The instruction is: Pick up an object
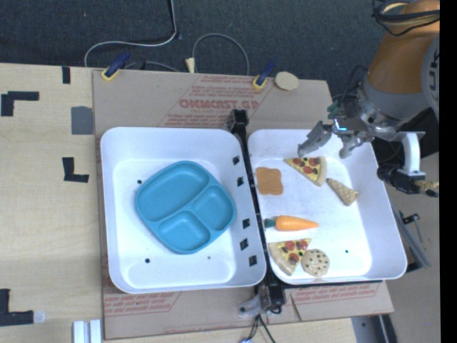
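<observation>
End effector (331,142) hung over right bin's (382,213) far edge, fingers spread, nothing between them. Pizza slice (308,167) lay just below, near that edge, carrot (294,224) mid-bin. I judged myself lined up for the slice.
</observation>
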`<state>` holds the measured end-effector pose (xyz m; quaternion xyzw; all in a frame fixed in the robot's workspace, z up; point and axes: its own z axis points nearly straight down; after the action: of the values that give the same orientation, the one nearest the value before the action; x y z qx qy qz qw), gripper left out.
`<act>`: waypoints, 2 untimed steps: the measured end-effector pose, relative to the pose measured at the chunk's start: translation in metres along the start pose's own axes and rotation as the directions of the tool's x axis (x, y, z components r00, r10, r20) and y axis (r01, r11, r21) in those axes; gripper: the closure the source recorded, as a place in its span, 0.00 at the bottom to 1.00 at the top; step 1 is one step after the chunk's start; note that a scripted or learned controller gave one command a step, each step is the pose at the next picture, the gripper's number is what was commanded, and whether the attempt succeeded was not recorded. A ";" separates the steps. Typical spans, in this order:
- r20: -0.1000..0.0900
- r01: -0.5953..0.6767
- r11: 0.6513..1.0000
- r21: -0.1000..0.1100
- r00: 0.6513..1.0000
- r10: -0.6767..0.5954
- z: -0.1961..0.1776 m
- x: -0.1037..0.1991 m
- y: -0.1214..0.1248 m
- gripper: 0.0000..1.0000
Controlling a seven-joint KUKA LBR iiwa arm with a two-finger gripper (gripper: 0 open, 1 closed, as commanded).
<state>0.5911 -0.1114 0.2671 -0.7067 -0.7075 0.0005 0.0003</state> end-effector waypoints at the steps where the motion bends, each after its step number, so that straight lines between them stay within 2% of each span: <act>1: 0.000 0.002 1.000 0.005 1.000 -0.002 0.104 0.005 0.035 0.00; 2: 0.002 0.002 1.000 -0.002 1.000 -0.002 0.187 0.014 0.046 0.00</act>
<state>0.6364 -0.0979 0.0805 -0.7060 -0.7082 0.0004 -0.0011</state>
